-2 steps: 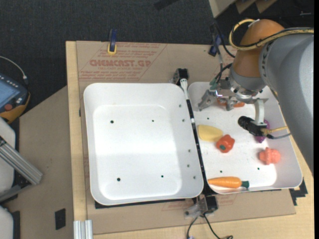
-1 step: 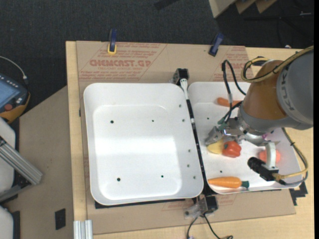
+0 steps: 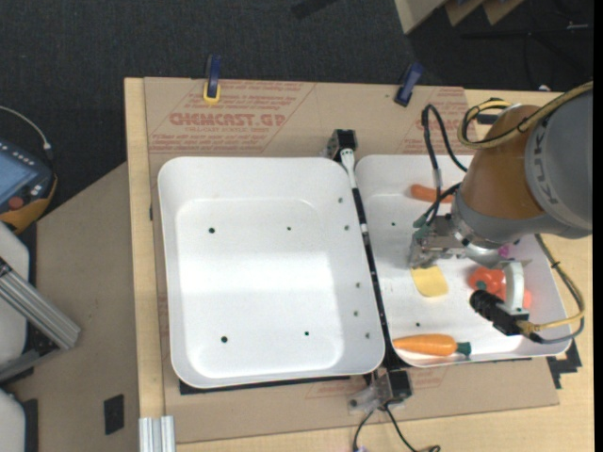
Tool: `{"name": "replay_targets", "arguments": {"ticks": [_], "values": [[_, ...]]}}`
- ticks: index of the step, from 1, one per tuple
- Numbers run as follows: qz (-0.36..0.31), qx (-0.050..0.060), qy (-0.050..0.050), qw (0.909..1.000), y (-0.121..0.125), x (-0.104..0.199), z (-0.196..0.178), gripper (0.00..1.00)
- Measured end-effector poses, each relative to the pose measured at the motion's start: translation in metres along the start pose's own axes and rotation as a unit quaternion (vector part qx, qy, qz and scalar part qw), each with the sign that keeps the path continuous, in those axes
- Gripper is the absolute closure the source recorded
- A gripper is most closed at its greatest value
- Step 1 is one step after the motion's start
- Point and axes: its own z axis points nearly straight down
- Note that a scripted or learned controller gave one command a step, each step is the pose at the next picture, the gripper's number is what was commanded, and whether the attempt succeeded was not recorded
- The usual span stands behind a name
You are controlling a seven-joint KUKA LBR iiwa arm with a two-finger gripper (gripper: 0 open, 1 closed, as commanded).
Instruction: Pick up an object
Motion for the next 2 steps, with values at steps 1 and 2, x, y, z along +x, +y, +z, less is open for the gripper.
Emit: {"name": "replay_targets", "arguments": {"ticks": [1, 2], "values": [[-0.006, -0.005, 0.002, 1.0000, 0.021, 0.087, -0.096, 1.00], [-0.003, -0.002, 0.001, 1.0000, 0.003, 0.127, -0.163, 1.00]]}}
